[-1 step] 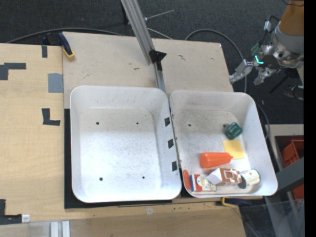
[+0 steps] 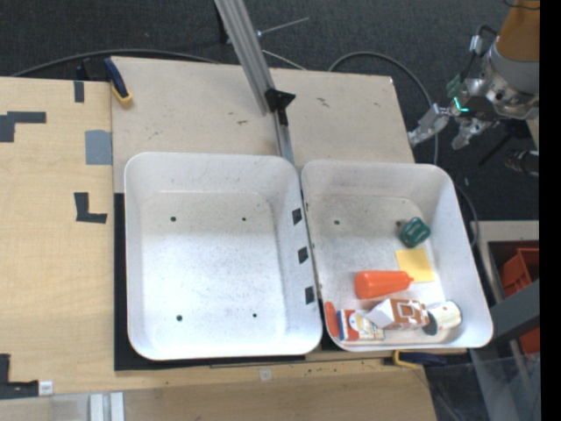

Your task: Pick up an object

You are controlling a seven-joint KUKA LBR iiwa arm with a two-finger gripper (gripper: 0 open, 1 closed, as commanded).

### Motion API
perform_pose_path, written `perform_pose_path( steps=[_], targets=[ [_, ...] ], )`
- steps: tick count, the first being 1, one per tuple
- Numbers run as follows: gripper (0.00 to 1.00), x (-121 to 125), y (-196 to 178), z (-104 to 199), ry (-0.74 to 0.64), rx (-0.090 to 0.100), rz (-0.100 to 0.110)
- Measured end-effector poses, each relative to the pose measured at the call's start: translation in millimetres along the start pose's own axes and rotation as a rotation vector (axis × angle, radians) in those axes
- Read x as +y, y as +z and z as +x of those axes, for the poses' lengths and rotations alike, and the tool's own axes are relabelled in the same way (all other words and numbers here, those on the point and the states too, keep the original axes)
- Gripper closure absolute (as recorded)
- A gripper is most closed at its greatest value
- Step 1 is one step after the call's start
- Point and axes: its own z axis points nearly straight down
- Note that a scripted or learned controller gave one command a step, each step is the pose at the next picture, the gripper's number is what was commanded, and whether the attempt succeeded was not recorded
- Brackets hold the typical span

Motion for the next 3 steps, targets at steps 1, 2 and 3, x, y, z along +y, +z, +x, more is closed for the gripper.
perform_pose_path(
  steps=[1,2,3],
  targets=[
    [0.0,-1.2,64.5,-1.7,0.001,0.001,0.005],
    [0.0,-0.9,109.2,3.5,0.0,0.001,0.004],
    [0.0,-7.2,155.1,1.4,0.0,0.001,0.004]
  ],
)
